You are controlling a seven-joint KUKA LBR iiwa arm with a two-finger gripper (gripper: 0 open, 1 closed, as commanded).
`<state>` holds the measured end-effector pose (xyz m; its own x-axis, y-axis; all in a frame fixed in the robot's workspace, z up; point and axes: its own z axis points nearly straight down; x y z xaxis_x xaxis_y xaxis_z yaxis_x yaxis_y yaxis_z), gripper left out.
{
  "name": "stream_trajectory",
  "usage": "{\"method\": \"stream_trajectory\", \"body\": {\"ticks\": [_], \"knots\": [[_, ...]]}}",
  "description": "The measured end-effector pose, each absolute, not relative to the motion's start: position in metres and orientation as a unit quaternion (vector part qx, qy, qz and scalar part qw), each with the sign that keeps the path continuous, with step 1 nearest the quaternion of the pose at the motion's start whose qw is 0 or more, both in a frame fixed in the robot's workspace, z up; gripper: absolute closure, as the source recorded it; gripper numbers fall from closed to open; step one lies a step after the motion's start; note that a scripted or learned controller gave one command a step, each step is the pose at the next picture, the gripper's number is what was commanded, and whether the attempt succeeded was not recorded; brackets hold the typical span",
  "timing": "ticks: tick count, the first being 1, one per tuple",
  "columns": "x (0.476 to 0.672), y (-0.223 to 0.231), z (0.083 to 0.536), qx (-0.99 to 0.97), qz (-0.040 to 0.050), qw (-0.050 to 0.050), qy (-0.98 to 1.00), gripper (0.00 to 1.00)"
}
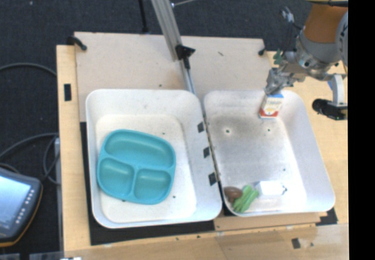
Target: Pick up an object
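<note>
**Above the far rim of the right bin**

Frankly, how far my jaws stood apart could not be told from this slanted view, and whether they had hold of anything could not be told either. My gripper (275, 86) hung over the far edge of the right bin (313, 153), and directly below its tip sat a small white carton with a red base (269, 106), touching or nearly touching me; I could not say which. The carton stood close against the bin's far wall.

Further out, the near corner of the same bin held a cluster: a brown rounded object (233, 193), a green elongated piece (247, 198) lying just beside it, and a small white box (270, 188) next to that. All three lay well apart from me and the carton, with bare bin floor between.

In the left bin (94, 106) rested a teal divided plate (136, 166) with three compartments. A slanted metal rail (164, 13) ran down from the far side to the gap between the bins, left of my reach.
</note>
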<state>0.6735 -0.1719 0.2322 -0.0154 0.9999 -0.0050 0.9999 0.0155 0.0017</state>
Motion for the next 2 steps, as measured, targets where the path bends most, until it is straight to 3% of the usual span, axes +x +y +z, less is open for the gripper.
{"method": "stream_trajectory", "body": {"ticks": [1, 2], "knots": [[0.5839, -0.1878, 0.3540, 0.708, 0.0016, 0.005, 0.706, 1.00], [0.5856, -0.1883, 0.3595, 0.707, 0.0004, 0.003, 0.707, 1.00]]}}
